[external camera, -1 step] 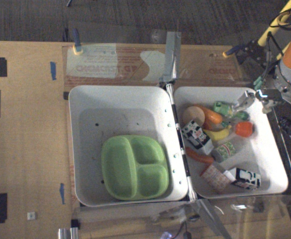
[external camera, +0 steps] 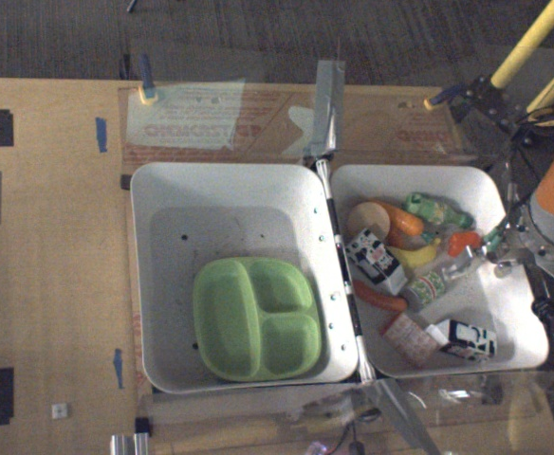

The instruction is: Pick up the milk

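Evidently nothing is lifted yet: the milk carton [external camera: 376, 258] lies in the right bin [external camera: 519, 301], and the gripper [external camera: 501, 246] hovers nearby, its grip unreadable.

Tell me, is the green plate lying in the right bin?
No, the green plate lies in the left bin, and the toy food fills the right bin.

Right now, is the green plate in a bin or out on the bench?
In: the green plate lies flat inside the left bin.
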Tool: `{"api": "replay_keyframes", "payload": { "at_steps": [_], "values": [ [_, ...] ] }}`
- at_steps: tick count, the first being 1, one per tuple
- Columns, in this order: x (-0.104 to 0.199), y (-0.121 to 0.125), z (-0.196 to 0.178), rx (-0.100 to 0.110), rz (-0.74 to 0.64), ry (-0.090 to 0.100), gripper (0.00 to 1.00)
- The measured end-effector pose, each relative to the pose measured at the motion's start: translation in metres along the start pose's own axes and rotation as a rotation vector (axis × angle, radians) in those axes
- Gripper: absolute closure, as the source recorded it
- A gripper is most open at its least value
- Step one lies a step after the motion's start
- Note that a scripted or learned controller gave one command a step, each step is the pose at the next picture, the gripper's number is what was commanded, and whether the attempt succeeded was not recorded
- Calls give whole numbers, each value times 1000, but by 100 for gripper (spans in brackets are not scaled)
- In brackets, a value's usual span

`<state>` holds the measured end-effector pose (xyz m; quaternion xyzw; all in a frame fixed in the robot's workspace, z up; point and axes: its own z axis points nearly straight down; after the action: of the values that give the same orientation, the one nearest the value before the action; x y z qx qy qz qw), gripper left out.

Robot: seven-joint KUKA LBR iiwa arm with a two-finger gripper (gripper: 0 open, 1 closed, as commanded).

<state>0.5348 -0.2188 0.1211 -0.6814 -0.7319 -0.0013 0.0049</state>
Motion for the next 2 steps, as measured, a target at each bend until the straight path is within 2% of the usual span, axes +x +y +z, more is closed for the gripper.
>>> {"api": "replay_keyframes", "payload": {
  "at_steps": [1, 2],
  "values": [
    [16, 24, 35, -9, 37, -5, 0],
    [10, -51, 18, -1, 262, 11, 0]
  ]
}}
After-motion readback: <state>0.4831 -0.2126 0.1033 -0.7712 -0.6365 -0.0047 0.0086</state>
